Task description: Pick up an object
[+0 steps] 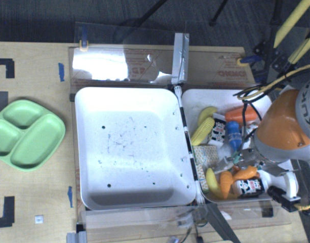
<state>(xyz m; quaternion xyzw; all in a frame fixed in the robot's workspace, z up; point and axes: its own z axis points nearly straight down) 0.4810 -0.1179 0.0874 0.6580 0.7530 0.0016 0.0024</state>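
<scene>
The worktop [33, 65] of pale wood carries two shallow white bins side by side, and the left bin [129, 146] lies bare but for faint scuffs and a few dark specks. Off to its left sits a green divided plate [27, 134], well apart from the work. The right bin [188, 97] holds all the clutter, and the arm [286, 125], grey with its orange band, hangs over that bin's right half, hiding part of it. The gripper [241, 158] sits low among the items, about the middle of the pile; its jaws are buried in the muddle and I cannot tell whether they stand apart or together, nor whether anything lies between them. The candidates for picking lie close around it: a yellow corn cob [203, 129] toward the bin's upper left, a blue-capped bottle [233, 135] just above the gripper, an orange piece [225, 184] and a small yellow piece [211, 178] near the bin's front edge, and a white printed carton [251, 186] beside them. I judge the step in hand to be the descent onto one item, most likely something near the blue-capped bottle or the orange piece. The next move calls for a firm close on a single thing and a straight lift, without dragging its touching neighbours along.
</scene>
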